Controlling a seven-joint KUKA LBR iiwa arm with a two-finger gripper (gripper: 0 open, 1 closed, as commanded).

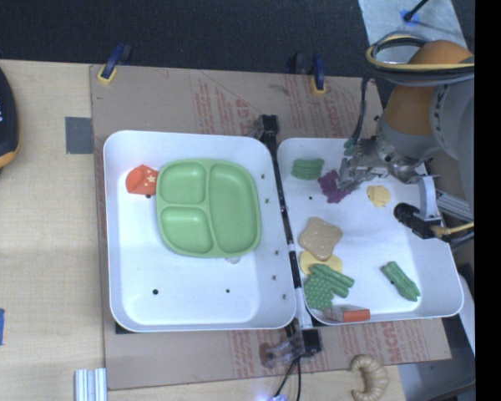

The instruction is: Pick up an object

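Note:
My gripper hangs low over the back of the right bin, its tip right at a small purple piece that lies on the bin floor. A green leafy piece lies just to its left and a small yellow piece to its right. Nearer the front are a slice of toast, a yellow slice half under it, a bunch of green beans, a green pod and an orange stick.
The left bin holds a green divided plate and a red piece beside the plate's left edge. A black cable plug hangs from the arm over the right bin. Clamps hold the board at the back.

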